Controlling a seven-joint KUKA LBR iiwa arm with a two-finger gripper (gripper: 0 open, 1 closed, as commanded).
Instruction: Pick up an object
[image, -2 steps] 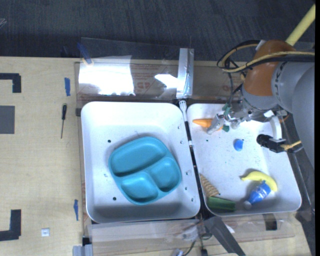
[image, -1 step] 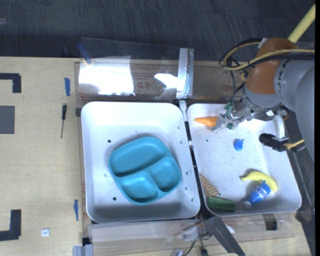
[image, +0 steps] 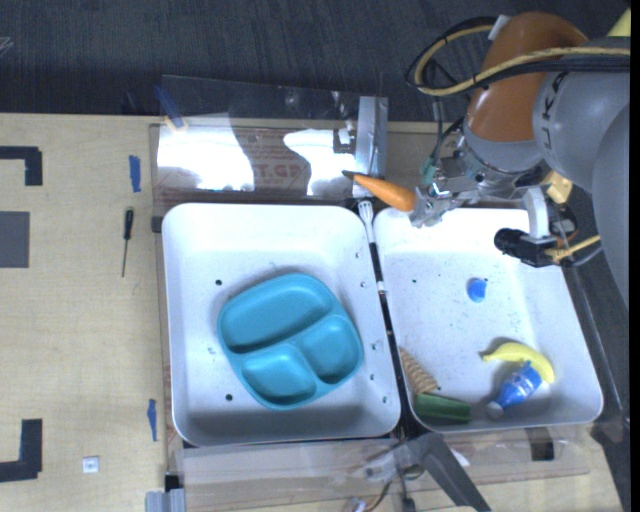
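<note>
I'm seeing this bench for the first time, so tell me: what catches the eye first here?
The big blue divided plate in the left bin stands out first. Next, the orange carrot at the tool, above the right bin's far left corner. A yellow banana lies near that bin's front right.

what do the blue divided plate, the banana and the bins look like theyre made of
Blue divided plate: likely moulded plastic, uniform colour with a soft sheen. Banana: probably a plastic toy, evenly yellow and smooth, though it is too small to be sure. Bins: seemingly thin white plastic, semi-gloss, with rounded corners and glare near the top.
</note>
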